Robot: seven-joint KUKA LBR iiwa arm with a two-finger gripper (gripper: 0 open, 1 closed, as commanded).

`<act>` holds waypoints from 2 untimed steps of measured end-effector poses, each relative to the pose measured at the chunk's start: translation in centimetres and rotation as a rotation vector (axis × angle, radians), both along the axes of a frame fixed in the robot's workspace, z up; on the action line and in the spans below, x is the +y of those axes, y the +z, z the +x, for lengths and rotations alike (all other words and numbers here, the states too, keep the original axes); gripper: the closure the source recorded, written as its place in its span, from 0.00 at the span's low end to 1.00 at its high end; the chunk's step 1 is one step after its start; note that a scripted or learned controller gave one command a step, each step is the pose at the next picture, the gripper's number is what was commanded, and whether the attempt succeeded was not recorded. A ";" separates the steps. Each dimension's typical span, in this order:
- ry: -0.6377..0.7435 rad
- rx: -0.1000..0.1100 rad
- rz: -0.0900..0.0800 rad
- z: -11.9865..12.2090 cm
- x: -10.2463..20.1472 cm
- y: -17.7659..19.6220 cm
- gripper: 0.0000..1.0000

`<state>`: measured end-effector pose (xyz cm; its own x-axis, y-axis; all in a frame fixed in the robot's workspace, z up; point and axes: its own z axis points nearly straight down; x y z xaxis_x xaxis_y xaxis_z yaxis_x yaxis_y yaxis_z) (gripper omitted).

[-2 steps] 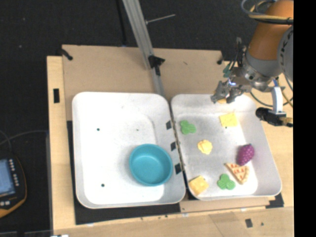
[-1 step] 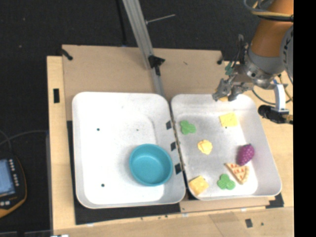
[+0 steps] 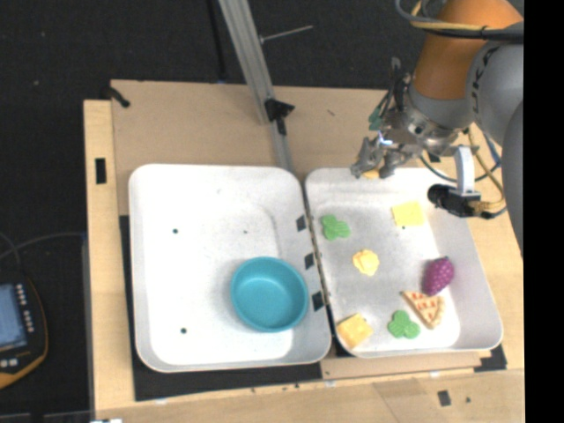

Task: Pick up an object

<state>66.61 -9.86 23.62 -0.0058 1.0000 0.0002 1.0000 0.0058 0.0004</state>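
Toys lie scattered in the right bin (image 3: 458, 324): a yellow square (image 3: 408, 214), purple grapes (image 3: 438, 274), a pizza slice (image 3: 425, 307). In the camera view the gripper (image 3: 377, 161) hangs over that bin's far rim, with something yellowish by its tips; whether it is gripped, I cannot tell. A descent here risks striking the rim.

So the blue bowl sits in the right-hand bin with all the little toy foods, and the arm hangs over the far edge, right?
Not quite. The camera view shows the blue bowl in the left bin, apart from the toy foods, which lie in the right bin. The rest holds.
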 end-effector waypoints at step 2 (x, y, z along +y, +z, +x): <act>0.001 0.002 0.001 0.0 10.6 -1.4 1.00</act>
